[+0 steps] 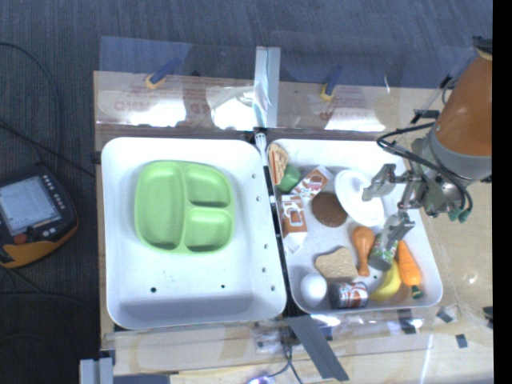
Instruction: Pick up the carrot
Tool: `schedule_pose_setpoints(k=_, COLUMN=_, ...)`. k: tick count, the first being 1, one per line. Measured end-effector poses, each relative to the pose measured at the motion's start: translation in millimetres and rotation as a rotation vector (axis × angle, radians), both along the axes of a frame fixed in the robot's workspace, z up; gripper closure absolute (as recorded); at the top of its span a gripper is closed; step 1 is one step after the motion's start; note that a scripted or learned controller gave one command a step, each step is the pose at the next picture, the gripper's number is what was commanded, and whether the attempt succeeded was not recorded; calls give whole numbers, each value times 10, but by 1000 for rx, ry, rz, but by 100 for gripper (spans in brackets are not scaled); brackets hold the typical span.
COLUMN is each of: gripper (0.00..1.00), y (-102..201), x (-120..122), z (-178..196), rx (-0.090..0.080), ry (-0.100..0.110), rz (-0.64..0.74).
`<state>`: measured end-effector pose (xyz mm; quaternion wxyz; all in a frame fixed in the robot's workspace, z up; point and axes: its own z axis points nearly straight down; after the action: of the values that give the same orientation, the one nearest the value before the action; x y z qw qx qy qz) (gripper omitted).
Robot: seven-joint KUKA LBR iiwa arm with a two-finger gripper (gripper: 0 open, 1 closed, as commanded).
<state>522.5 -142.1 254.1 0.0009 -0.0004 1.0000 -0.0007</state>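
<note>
The carrot (409, 266) lies near the right wall of the right bin (428, 250), its narrow end pointing toward the bin's front right corner, with a banana (387, 284) just beside it on the left and a chicken drumstick (364, 246) a little further left. The gripper (390, 202) hovers above the bin, over the area behind the carrot; its two fingers stand apart with nothing between them. One finger (396, 234) reaches down close to the carrot's green top.

The carrot looks like a small toy piece, so it is probably light, stiff and smooth, likely to slide or roll under a pinch. The thick middle seems the best place to grasp, with the fingers closing across its width. The bin wall and the banana leave little room on either side, so a finger could catch on them.
</note>
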Motion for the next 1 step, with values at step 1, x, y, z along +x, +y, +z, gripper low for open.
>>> schedule_pose_setpoints(k=1, gripper=0, y=170, x=-114, z=-1230, rx=0, ry=-5, rz=108)
